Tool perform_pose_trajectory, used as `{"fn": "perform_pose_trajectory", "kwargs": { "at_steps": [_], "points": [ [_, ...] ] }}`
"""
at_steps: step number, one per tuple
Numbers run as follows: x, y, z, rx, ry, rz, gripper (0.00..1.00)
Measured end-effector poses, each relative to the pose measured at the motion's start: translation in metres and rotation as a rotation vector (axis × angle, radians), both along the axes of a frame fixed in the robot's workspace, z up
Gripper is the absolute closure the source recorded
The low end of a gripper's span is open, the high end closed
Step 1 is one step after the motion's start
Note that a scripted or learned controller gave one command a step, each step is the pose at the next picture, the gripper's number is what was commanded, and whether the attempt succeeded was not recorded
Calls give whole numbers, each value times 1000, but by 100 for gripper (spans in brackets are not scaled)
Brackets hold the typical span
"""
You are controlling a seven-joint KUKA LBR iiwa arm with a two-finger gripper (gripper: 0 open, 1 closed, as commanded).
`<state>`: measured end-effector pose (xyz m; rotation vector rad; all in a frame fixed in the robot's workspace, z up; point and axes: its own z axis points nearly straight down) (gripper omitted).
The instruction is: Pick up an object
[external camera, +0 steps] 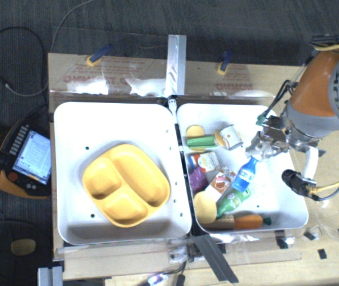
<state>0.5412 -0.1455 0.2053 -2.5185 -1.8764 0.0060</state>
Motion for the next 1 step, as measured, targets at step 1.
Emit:
{"fn": "perform_pose_trajectory", "kwargs": {
  "at_steps": [1],
  "points": [
    [53,24,9,-2,0,203,100]
  ]
}}
